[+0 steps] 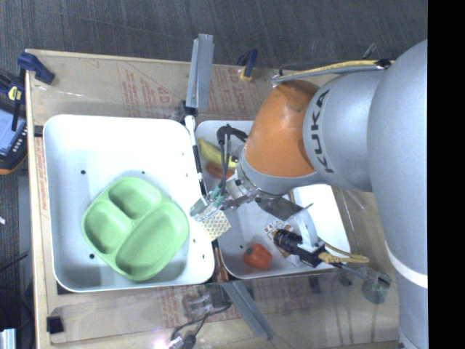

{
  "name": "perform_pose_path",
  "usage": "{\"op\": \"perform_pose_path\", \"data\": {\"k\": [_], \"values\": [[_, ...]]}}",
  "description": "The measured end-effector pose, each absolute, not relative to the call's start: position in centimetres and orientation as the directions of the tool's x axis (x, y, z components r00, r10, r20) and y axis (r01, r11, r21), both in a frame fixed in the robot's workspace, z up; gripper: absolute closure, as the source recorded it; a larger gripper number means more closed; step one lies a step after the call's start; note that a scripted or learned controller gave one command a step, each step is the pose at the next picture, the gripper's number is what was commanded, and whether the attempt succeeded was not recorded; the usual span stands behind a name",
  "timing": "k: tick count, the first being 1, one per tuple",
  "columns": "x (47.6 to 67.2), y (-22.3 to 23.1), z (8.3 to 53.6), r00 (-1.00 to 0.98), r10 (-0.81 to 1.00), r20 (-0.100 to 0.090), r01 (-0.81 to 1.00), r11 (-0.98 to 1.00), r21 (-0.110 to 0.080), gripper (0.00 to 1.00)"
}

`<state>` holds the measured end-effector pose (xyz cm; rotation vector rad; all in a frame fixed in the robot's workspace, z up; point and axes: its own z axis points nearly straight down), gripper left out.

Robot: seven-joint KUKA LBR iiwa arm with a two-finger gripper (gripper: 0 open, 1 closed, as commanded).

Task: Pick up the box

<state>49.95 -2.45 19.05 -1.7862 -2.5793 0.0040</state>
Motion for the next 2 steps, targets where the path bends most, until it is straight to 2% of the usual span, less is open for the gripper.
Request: {"op": "perform_pose_path", "data": {"k": [1,2], "values": [[47.6,-6.3,19.1,-0.155,0.988,0.002,0.988,0.155,-0.006,1.0],[47.8,0.1,24.4,0.01,1.0,0.0,1.0,-0.01,-0.002,1.0]]}}
